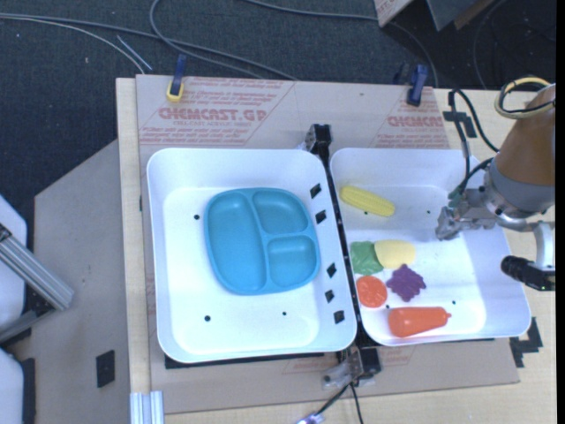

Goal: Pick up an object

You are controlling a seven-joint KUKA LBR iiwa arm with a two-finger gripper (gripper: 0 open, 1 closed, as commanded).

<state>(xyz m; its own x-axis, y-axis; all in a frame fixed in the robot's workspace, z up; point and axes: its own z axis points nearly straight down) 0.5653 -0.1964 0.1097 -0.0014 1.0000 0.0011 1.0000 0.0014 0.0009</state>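
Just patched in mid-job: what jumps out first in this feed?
A bright blue three-compartment plastic tray lies in the left white bin. Colourful toy foods cluster in the right white bin, an orange carrot nearest the front. The end effector hangs over that bin's right side.

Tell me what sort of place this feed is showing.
Probably a robotics lab test bench, not a kitchen: two white bins clamped to a board, toy food such as a plastic corn cob and carrot, and loose cables on dark carpet.
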